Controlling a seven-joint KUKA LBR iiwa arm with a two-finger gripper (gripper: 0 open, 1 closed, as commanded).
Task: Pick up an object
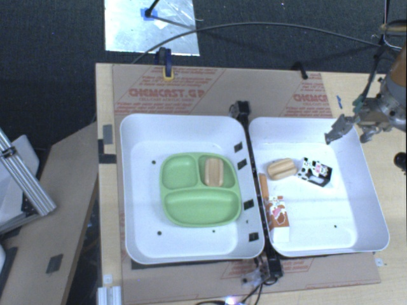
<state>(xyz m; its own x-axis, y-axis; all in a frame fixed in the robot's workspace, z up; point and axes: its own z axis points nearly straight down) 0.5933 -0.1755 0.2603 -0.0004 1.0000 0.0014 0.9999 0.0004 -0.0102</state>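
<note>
A: So, what lies on the bench?

B: Two white bins side by side on a sheet of brown card. The left bin [137, 189] holds a green tray [200, 189] with three compartments. A tan roll [213, 171] lies in the tray's upper right compartment. The other two compartments are bare green.

A: And the right bin?

B: The right bin [356, 221] holds four small things, all in its left half. A bun [281, 168] lies near the middle. Just to its right, apart from it, is a black and white toy [315, 171], tilted. A thin orange stick [263, 185] lies along the bin's left wall, below the bun. Just below that is a flat brown and white packet [278, 218].

A: Where is the arm?

B: It enters from the right edge, high up. The gripper [337, 132] hangs over the upper right corner of the right bin, above and to the right of the toy and well apart from everything in the bin. One grey finger points down and left. It is too small and blurred to make out the gap between the jaws, so I cannot tell whether they are parted or closed. Nothing is seen between them.

A: Anything beyond the bins?

B: A blue clamp [166, 60] at the card's top edge, and a shiny silver sheet [152, 18] on the dark floor above it.
</note>
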